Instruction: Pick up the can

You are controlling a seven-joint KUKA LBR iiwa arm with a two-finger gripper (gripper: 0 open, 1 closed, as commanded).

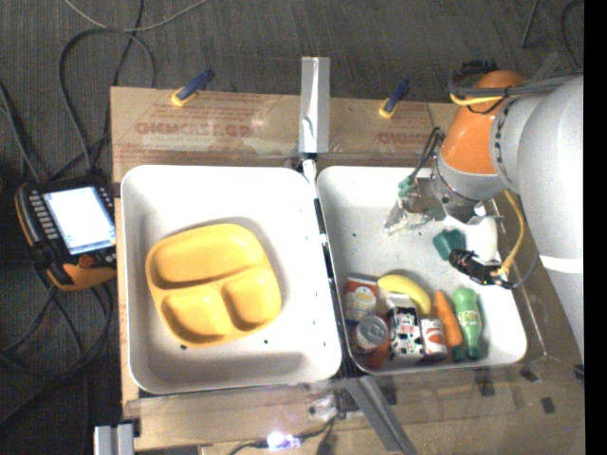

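The can point(372, 332), small with a grey metal top, stands at the front of the right bin point(360, 216), packed among other items. My gripper point(408, 214) hovers over the bare floor at the back of that bin, well behind the can and to its right. The pale fingers point(395, 220) are open and hold nothing. The grey arm with its orange band point(471, 145) reaches in from the right.
Around the can lie a red-and-white cup point(361, 299), a banana point(402, 284), a black-and-white carton point(405, 330), a carrot point(448, 318) and a green bottle point(467, 322). A teal object point(448, 243) sits near the gripper. The left bin point(142, 197) holds a yellow divided tray point(213, 281).
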